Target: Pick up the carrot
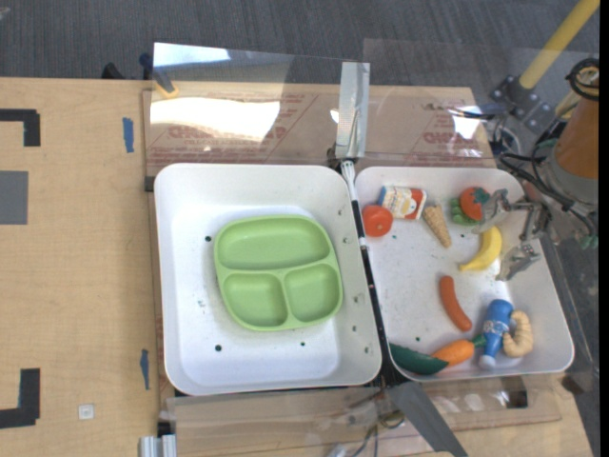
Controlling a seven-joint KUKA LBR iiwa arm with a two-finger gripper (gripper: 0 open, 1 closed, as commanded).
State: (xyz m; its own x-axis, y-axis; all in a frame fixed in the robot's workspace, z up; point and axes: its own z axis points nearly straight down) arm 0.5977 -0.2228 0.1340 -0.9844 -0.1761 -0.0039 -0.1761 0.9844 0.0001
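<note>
The carrot (pixel 440 355) lay at the right bin's (pixel 561 350) near edge, just beside the blue bottle (pixel 496 328). It looked like light, stiff, smooth toy plastic (likely slippery), best taken across the orange body. Its long axis ran roughly left-right, green top leftward. The gripper (pixel 523 231) hovered by the banana (pixel 484 251), fingers apart, gripping nothing.

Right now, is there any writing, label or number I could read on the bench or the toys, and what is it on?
Nothing reads clearly.
Clear sheet behind the bins: faint reddish printed lettering, too washed out to read.
Small carton in the right bin: red and white label, too small to read.
Blue bottle: label blurred.
</note>
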